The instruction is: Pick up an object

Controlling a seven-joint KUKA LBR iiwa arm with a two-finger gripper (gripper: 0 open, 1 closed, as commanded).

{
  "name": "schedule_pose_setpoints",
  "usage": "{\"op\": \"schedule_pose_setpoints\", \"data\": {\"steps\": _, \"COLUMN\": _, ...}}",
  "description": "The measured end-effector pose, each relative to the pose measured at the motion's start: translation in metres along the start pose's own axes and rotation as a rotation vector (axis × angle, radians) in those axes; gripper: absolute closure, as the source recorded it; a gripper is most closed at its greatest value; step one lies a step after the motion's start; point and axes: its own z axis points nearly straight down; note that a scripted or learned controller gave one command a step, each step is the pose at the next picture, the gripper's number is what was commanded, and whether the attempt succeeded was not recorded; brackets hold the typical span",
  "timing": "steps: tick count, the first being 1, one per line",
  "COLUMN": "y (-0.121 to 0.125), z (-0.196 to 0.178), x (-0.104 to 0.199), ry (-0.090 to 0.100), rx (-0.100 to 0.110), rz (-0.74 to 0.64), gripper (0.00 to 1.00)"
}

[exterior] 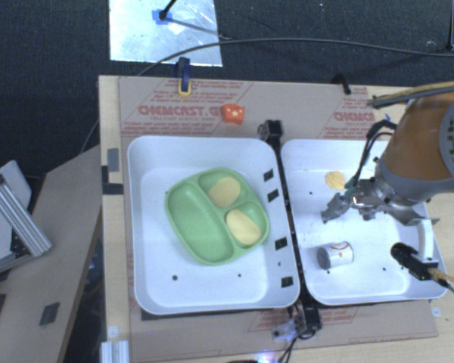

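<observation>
Two shallow white bins sit side by side. In the left bin (147,203) you see a green divided plate (189,229) with a pale round item (225,191) in its far small compartment and a yellow oval item (244,227) in its near one.

In the right bin (378,282), locate a small yellow scrap (334,179) near the far wall and a short grey cylinder (335,254) nearer the front, apparently on its side.

The gripper (334,209) hangs between these two, touching neither as far as you can judge. Its tip is small and blurred: you cannot tell whether the jaws are open or closed. The arm (427,146) is cut off at the right edge.
</observation>
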Motion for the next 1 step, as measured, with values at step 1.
{"op": "schedule_pose_setpoints", "data": {"steps": 1, "y": 0.0097, "z": 0.0504, "x": -0.0020, "ry": 0.000, "rx": 0.000, "rz": 0.002, "gripper": 0.00}}
